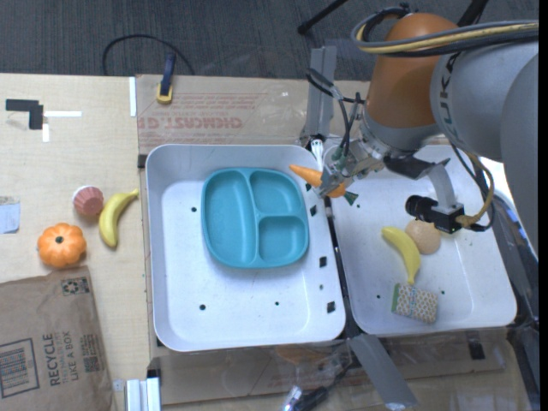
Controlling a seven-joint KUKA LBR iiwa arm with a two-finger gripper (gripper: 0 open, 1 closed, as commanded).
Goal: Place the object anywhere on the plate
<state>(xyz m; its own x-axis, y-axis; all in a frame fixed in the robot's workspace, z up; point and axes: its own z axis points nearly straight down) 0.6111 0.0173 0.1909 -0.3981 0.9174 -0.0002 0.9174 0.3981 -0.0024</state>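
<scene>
Orange pumpkin: one small pumpkin [61,245] on the counter [51,157], far left, at 9 o'clock of the left bin.
Pink item: one small round pink thing [87,201] just at 1 o'clock of the pumpkin; what it is I cannot tell.
Bananas: two. One banana on the counter [115,217] just beside the pink item; one banana in the right bin [403,251].
Paper bag: one brown bag [47,349] at the lower left corner.
Bins: two white ones, left bin [248,324] and right bin [475,311], side by side and touching.
Plate: one teal plate [255,217] with three compartments, lying in the left bin.
Carrot: one orange carrot [310,176], at the plate's 2 o'clock, over the seam between the bins, just off the plate's rim.
Hand: one hand [336,182], closed on the carrot's thick end.
Egg-like item: one pale round thing [422,235] touching the right banana's top.
Sponge: one speckled block [415,303] at that banana's 6 o'clock.
</scene>
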